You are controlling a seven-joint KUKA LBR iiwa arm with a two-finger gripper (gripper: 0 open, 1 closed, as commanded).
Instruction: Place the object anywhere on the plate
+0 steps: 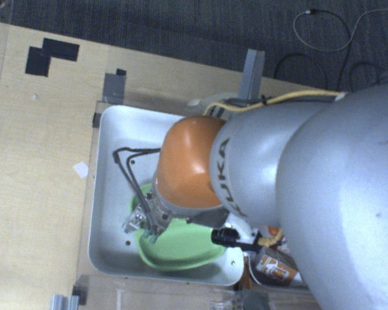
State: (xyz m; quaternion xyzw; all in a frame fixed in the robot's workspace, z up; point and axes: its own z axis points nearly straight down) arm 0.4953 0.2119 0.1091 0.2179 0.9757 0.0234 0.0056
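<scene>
1. in the shallow white plastic bin (97,239), one thin black bent-wire frame (117,154), flat on the bin floor toward the far left corner
2. sharp bend of that frame pointing left; one leg running right along the far side, the other slanting down and right toward the plate; long axis roughly left to right, with the right end hidden under the arm
3. one round pale green plate (190,253) at the near side of the same bin, with nothing visible on its bare part; lower leg of the wire frame ending near the plate's upper left rim, contact there impossible to judge
4. one grey arm with an orange band (265,161) reaching in from the right, over most of the bin
5. one gripper (144,224) low over the plate's left rim, just below the wire frame; released or clenched, cannot tell
6. one brown, orange and white printed container (275,267) right of the plate, outside this bin, partly under the arm
</scene>
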